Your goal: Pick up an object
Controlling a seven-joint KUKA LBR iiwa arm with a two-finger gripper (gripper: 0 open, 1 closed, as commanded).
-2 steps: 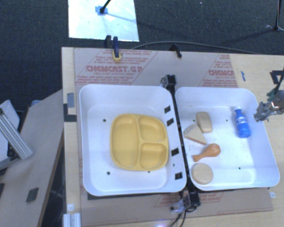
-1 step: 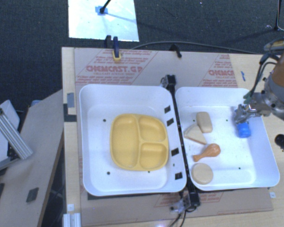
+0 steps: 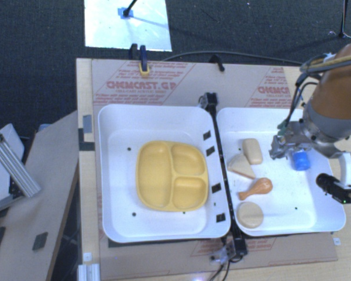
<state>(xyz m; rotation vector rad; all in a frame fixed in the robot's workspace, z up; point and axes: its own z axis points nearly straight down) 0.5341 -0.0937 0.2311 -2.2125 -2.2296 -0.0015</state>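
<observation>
Two white bins sit on the bench; the pincer (image 3: 284,145) hovers over the right bin (image 3: 324,215) beside a blue object (image 3: 300,160), its opening impossible to tell.

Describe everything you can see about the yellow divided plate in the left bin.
The yellow plastic-looking divided plate lies flat, right side up, near the middle of the left white bin. It is a rounded square, turned slightly, with three shallow compartments: one long one on the left, two smaller on the right. It rests on the bin floor, apart from the walls.
</observation>
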